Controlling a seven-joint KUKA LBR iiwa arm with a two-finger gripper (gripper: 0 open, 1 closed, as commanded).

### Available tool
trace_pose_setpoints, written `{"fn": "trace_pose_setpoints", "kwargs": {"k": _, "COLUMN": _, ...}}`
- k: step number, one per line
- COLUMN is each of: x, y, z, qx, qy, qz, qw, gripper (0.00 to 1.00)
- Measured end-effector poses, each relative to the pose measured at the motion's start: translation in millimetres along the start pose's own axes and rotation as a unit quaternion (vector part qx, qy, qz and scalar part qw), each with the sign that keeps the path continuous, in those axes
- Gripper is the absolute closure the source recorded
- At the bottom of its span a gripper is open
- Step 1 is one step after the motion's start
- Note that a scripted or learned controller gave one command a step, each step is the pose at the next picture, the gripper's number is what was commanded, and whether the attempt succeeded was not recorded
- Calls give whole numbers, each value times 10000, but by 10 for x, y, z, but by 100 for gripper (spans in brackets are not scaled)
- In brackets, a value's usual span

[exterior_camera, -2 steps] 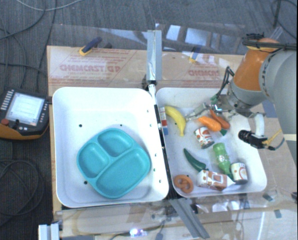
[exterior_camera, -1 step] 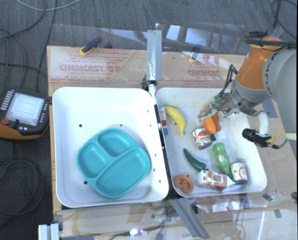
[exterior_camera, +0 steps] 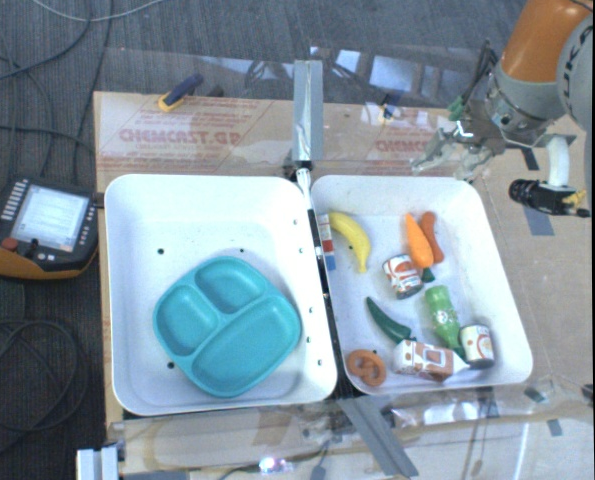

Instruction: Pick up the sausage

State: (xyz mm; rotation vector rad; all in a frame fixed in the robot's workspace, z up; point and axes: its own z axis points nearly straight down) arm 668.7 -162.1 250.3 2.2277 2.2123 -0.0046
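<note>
— Sausage (exterior_camera: 432, 230)?
— Right bin (exterior_camera: 497, 258), far side, touching the carrot's (exterior_camera: 418, 242) right.
— End effector (exterior_camera: 455, 156)?
— Above the bin's far rim, fingers spread, grasping nothing.

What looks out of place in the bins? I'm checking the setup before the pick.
Nothing stands out. The toy food lies loose in the right bin, with the sausage beside the carrot. The teal plate sits flat in the left bin. The gripper hovers beyond the right bin's far edge.
</note>
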Motion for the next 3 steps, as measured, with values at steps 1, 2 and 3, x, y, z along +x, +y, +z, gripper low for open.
{"fn": "trace_pose_setpoints", "kwargs": {"k": 1, "x": -9, "y": -3, "z": 1, "qx": 4, "qy": -11, "qz": 5, "qw": 10000, "gripper": 0}}
{"fn": "trace_pose_setpoints", "kwargs": {"k": 2, "x": -608, "y": -1, "z": 204, "qx": 1, "qy": -5, "qz": -649, "qw": 9979, "gripper": 0}}
{"fn": "trace_pose_setpoints", "kwargs": {"k": 3, "x": -610, "y": -99, "z": 413, "qx": -4, "qy": 1, "qz": -1884, "qw": 9821, "gripper": 0}}
